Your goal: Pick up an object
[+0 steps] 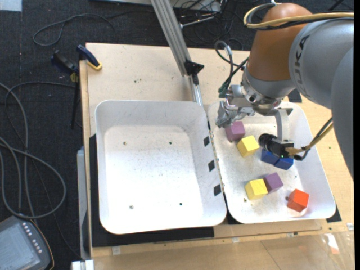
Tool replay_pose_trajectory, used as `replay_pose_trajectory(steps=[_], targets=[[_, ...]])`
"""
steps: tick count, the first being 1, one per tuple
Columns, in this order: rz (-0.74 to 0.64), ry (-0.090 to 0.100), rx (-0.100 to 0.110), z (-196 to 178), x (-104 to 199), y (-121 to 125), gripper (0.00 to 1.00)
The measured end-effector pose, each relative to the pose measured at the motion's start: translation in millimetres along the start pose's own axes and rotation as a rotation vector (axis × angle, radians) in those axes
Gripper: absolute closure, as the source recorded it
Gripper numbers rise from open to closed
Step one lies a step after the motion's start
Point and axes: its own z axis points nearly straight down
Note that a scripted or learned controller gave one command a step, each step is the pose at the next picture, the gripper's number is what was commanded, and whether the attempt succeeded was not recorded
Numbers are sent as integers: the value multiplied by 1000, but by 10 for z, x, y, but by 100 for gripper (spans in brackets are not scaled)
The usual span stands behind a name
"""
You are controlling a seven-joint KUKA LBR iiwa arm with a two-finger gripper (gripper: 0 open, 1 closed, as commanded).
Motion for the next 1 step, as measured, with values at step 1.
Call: replay_pose_trajectory(steps=[1], targets=[[1, 0, -2, -58, 555, 16, 100]])
